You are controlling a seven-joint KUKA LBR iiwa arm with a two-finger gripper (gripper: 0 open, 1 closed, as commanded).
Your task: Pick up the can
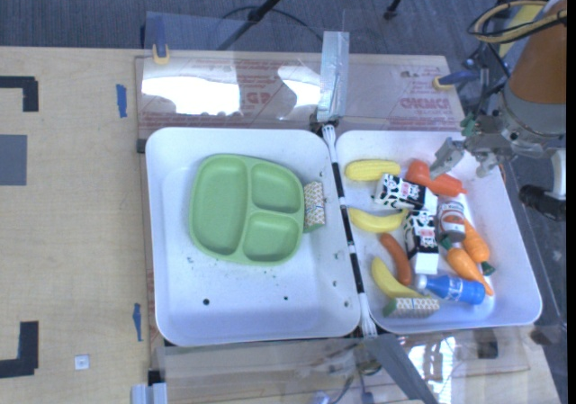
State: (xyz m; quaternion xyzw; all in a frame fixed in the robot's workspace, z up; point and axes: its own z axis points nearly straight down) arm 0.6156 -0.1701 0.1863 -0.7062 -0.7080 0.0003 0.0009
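Observation:
The can (452, 217) is small, with a red and white label, and lies in the right bin (522, 258) among toy food. My gripper (468, 159) hovers over the bin's back right part, above and slightly right of the can. It is open, its two grey fingers (445, 157) spread apart with nothing between them. An orange carrot (434, 179) lies just under the left finger.
Packed around the can are two cow-patterned cartons (399, 192), yellow bananas (372, 170), more carrots (470, 260), a red sausage (396, 256) and a blue bottle (454, 290). The left bin (171, 303) holds a green divided plate (245, 208) and a small patterned block (313, 204).

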